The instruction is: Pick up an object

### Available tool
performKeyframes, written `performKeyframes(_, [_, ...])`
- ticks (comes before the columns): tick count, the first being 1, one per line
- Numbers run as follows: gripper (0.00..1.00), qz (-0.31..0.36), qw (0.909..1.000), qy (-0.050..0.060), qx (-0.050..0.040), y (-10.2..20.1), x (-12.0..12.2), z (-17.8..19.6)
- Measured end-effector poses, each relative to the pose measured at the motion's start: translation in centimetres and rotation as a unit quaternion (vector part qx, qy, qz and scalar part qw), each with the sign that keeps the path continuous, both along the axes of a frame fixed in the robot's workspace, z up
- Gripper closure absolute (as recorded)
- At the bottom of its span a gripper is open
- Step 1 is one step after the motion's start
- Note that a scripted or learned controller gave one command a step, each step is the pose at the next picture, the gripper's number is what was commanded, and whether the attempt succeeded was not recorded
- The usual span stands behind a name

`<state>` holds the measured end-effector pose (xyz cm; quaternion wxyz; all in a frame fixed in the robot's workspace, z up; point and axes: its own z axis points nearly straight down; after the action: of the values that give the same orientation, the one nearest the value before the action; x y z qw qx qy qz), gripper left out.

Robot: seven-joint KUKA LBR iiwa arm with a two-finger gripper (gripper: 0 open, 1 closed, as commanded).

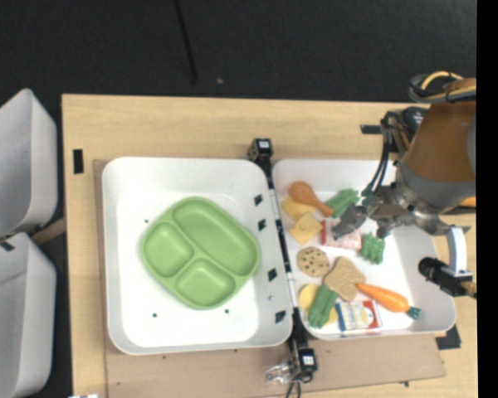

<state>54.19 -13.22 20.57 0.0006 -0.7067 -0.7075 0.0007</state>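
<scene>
The left bin [124,322] carries a green divided plate [200,252] near its middle. The right bin [432,326] holds toy food: a drumstick [305,196] toward its far left corner, a cookie [313,261] by its left wall, a bread slice [344,279], and a carrot [384,297] near its front edge (beside a small printed packet [357,314]). The gripper [361,220] hangs over this bin's middle.

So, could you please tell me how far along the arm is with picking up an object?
Nothing looks picked up yet. The pincer is low over the right bin, among the toy food near a green piece, with nothing visibly between its fingers. The cookie, bread slice and carrot lie in that bin. The green divided plate sits in the left bin. Grasping and lifting remain.
</scene>
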Motion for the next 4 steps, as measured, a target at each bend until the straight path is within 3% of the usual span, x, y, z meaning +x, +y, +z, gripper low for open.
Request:
performKeyframes(1, [0.0,0.001,1.0,-0.007,-0.002,-0.2,-3.2,12.3])
performKeyframes(2, [1.0,0.002,1.0,-0.001,-0.0012,-0.2,-3.2,12.7])
performKeyframes(3, [1.0,0.002,1.0,0.004,0.0017,6.1,-5.3,4.2])
performKeyframes(4, [1.0,0.004,1.0,-0.002,0.0006,14.0,-4.9,8.4])
